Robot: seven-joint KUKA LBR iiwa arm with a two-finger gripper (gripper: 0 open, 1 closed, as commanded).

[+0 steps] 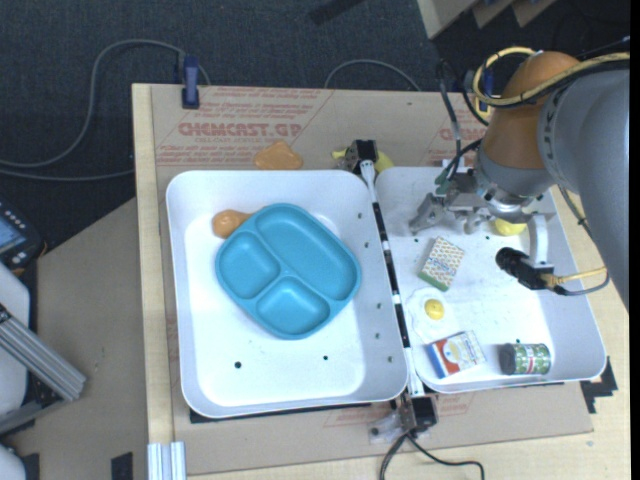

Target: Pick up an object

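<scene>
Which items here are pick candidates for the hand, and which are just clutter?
Job:
hand over the right bin
small patterned square packet
fried-egg toy
red-and-white carton
green can

Lying about:
blue divided plastic tray in the left bin
orange lump beside it

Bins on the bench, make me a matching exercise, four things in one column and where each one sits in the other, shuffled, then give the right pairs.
Things:
1. blue divided plate
2. green can
3. fried egg toy
4. patterned packet

Places:
A. right bin, near front right corner
B. right bin, just below the end effector
C. left bin, toward the back
D. right bin, near the divider, between the packet and a red and white carton

Pairs: 1-C, 2-A, 3-D, 4-B
</scene>
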